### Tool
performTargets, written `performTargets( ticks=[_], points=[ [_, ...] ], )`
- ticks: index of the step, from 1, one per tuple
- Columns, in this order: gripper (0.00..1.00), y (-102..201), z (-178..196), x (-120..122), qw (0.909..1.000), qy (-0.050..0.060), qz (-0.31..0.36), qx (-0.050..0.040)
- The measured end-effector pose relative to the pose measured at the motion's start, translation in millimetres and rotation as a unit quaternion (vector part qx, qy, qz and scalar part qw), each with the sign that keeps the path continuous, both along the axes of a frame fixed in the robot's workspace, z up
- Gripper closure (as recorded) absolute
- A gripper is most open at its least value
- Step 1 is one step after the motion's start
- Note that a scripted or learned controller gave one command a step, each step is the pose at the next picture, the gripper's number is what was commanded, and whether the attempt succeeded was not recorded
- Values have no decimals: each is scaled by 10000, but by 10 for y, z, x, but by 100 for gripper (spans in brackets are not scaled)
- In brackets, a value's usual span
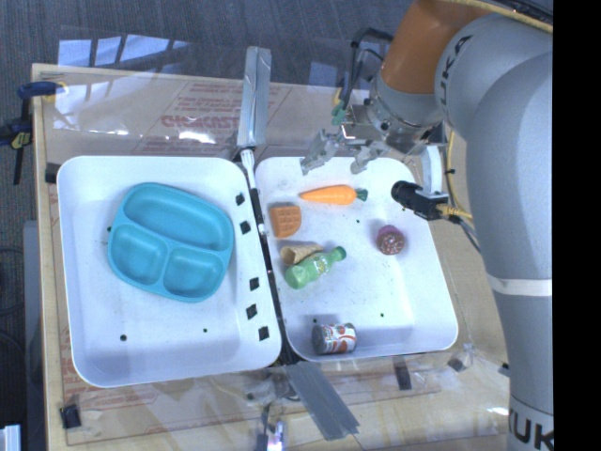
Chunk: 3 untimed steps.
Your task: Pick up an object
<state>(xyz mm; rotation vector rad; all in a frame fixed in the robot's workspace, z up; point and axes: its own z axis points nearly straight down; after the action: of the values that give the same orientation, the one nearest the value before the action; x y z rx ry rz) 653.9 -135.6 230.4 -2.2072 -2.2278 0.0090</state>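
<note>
I see the arm (488,130) reaching in from the right, its orange band (423,45) above the wrist, with the gripper (336,162) hanging over the far edge of the right bin (427,294). Its two fingers (315,155) are spread apart with nothing between them, so I read the claw as released. Just nearer than the fingertips, a toy carrot (329,195) lies on its side in the far part of the right bin, its green end pointing right; I cannot tell whether the fingertips are touching the bin floor or sitting above it. To the near left of the carrot, close to the divider between the bins, I see an orange-brown waffle-like piece (285,219). Nearer still lies a small green bottle (313,267), tipped over with its cap toward the right, and touching it on the far left is a tan object (299,251) I cannot identify. A dark red ball-like item (391,241) rests toward the right side of the bin, well apart from the bottle. A small can (334,338) lies on its side against the near wall. In the left bin (84,336) I see a blue divided plate (171,241) with three compartments, lying flat near the middle.
</note>
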Motion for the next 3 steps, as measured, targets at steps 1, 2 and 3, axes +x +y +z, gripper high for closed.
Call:
performTargets(
  ticks=[1, 2, 3],
  points=[
    [0, -758, -1173, 53, 9967, -57, 812, -8],
    [0, -793, -1268, 82, 9940, -97, 1089, -53],
    [100, -785, -1152, 119, 9936, -136, 1122, -73]
  ],
)
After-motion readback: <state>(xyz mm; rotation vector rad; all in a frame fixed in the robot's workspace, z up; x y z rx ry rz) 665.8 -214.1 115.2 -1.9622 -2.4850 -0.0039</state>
